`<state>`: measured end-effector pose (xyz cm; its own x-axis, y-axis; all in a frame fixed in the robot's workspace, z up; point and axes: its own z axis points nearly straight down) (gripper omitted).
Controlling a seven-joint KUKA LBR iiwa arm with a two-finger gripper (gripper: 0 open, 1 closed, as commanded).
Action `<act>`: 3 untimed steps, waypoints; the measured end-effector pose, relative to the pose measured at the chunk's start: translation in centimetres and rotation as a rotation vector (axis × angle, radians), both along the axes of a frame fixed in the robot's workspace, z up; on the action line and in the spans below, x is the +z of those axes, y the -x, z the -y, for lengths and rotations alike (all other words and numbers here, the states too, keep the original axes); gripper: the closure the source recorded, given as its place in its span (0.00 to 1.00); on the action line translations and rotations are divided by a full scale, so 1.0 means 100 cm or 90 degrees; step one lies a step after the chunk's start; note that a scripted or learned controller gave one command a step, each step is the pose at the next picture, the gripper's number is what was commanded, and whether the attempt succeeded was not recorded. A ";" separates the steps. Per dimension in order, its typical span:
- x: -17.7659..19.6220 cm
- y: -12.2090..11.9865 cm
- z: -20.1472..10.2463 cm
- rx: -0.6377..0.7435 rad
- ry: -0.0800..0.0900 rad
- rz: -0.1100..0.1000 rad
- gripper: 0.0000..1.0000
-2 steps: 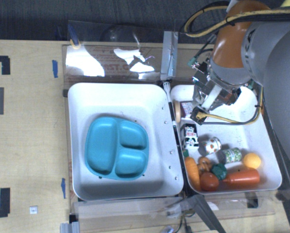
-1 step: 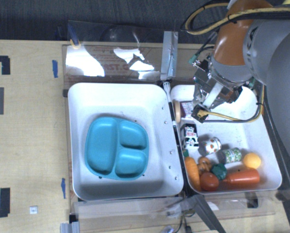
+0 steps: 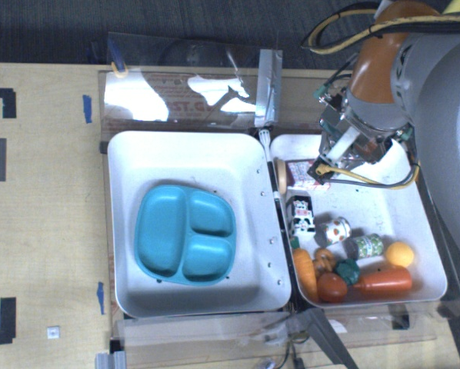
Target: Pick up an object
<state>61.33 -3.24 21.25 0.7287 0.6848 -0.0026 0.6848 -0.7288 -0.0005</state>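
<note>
My gripper [image 3: 344, 146] hangs over the far part of the right bin [image 3: 428, 229], just right of a pink-and-white packet [image 3: 300, 174] lying flat on the bin floor. Nothing shows in its grasp. Toys crowd the near end of this bin: a cow-patterned carton [image 3: 301, 215], a white and brown ball [image 3: 337, 230], a small green can [image 3: 366, 246], an orange ball [image 3: 399, 254], a long red piece [image 3: 384, 281], a carrot [image 3: 305, 271], a red tomato [image 3: 331, 287] and a dark green piece [image 3: 347, 270].
The left bin [image 3: 130, 156] holds a blue divided plate [image 3: 186, 234]. A wooden disc [image 3: 281, 177] leans against the right bin's left wall. The grey arm [image 3: 438, 114] covers the right bin's far right corner. A bare white floor patch lies right of the packet.
</note>
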 end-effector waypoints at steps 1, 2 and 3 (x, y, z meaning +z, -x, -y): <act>0.026 0.033 0.015 0.002 -0.002 0.000 1.00; 0.012 0.064 -0.051 -0.052 -0.002 -0.003 1.00; 0.123 0.055 -0.053 -0.080 -0.002 0.005 1.00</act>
<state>55.80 2.01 33.55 0.8090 0.5877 0.0048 0.5877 -0.8091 0.0021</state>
